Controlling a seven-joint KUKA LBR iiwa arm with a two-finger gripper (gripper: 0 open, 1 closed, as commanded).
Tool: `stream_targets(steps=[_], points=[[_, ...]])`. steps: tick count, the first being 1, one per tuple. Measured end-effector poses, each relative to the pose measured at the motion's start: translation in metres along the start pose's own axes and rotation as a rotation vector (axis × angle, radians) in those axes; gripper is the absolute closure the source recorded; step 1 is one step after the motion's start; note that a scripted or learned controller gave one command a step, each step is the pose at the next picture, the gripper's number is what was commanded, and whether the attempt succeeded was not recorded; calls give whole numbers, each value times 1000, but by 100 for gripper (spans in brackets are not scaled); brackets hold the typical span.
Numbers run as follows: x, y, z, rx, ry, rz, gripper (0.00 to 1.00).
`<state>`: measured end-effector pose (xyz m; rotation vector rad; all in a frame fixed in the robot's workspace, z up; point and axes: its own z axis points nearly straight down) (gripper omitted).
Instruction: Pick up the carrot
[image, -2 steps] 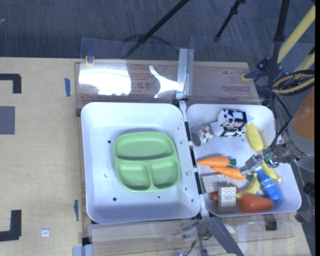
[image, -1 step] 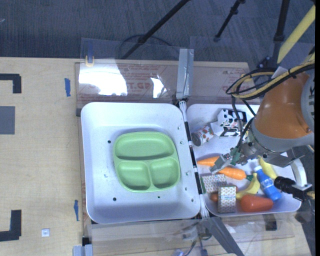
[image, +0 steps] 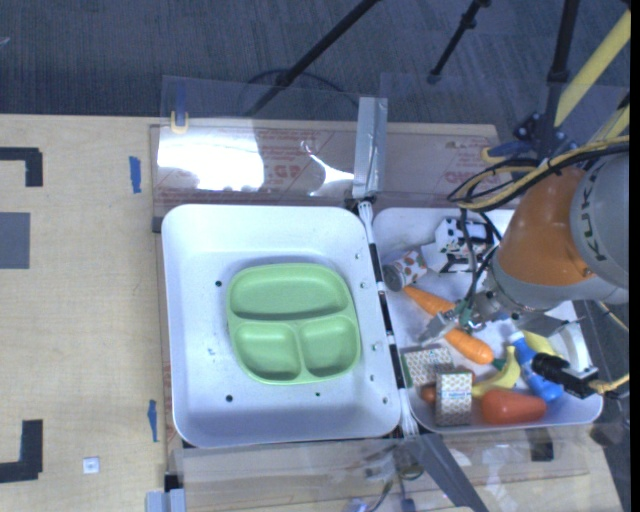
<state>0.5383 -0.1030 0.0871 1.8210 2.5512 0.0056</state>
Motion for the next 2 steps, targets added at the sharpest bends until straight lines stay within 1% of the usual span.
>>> stream_targets(steps=[1,2], points=[[0,2,-11,-5,-1,1,100],[17,70,-97,6,2,124,100]])
